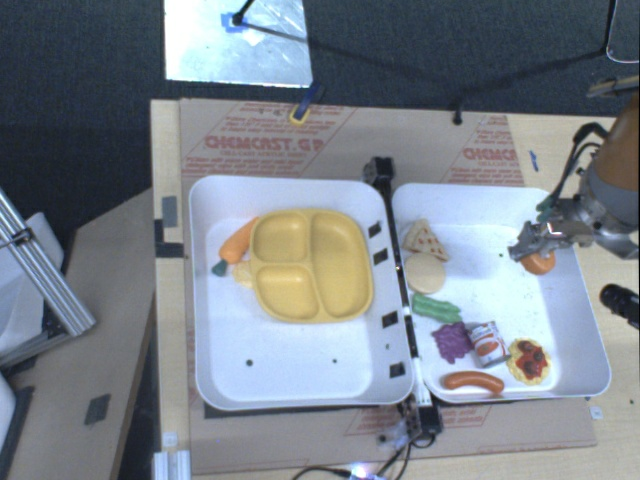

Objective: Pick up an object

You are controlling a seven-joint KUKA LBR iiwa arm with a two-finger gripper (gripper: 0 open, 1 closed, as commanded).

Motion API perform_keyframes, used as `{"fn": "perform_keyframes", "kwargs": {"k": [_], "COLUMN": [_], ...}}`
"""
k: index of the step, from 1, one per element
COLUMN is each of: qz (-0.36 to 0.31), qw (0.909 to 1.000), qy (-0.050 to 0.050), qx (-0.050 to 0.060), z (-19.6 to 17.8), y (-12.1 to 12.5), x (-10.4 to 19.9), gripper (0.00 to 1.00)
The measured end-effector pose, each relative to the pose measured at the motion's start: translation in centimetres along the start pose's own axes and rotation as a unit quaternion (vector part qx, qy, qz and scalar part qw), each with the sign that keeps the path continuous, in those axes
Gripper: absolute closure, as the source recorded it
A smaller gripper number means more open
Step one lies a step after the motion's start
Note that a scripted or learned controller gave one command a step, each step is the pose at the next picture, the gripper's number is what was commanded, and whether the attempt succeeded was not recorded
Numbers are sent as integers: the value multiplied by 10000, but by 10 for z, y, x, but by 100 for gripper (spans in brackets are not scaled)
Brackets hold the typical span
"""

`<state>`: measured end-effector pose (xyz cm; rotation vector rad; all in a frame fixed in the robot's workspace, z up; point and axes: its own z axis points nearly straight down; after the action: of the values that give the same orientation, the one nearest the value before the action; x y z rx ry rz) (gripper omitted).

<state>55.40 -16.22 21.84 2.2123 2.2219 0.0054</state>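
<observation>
My gripper (533,246) hangs over the right side of the right bin (570,313), reaching in from the right edge. A small orange object (541,263) shows right under its tip, partly covered by it; I cannot see whether the two touch. Further left in this bin lie a pizza slice (424,238), a round beige piece (427,273) and a green pod (436,308). Near the front are a purple bunch (452,341), a small can (486,341), a little round pizza (529,360) and a sausage (473,381).
The left bin (300,373) holds a yellow divided plate (305,265) with a carrot (237,240) against its left edge. A black divider (392,268) runs between the bins. A metal frame (35,268) stands off the bench to the left.
</observation>
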Motion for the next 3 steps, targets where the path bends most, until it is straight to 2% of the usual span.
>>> {"fn": "perform_keyframes", "kwargs": {"k": [1,2,3], "qz": [-24,-26,-30], "qw": [10000,10000,10000], "qy": [14,14,18], "qx": [14,18,17], "z": [-8,2,4], "y": [16,34,58], "x": [43,90,149], "gripper": [100,100,100]}}
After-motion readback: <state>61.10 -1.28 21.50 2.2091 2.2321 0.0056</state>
